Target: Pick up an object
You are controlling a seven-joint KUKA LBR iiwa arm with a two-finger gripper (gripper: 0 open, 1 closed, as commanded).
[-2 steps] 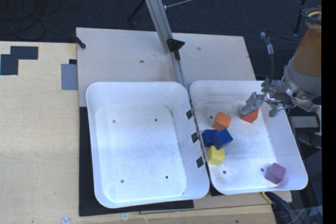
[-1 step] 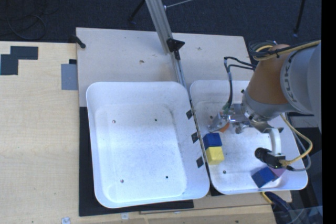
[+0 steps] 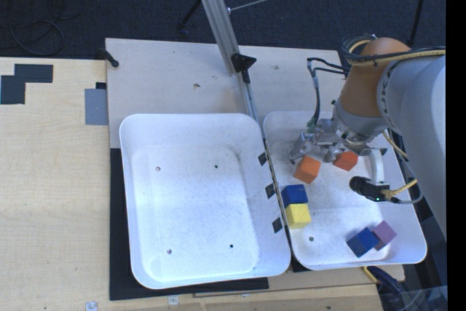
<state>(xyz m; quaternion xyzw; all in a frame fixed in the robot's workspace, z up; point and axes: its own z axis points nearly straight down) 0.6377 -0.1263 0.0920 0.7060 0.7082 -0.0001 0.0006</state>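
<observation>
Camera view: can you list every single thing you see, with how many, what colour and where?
bins: 2, white, side by side on the bench; left bin, right bin
orange blocks: 2, in the right bin; one near its left wall, one redder under the arm
blue blocks: 2, right bin; one by the left wall, one near the front
yellow block: 1, touching the first blue block, on its front side
purple block: 1, beside the front blue block
metal rail: 1, silver, slanting behind the bins
arm: 1, grey with an orange band, from the right
end effector: 1, low over the right bin, near the orange blocks
</observation>
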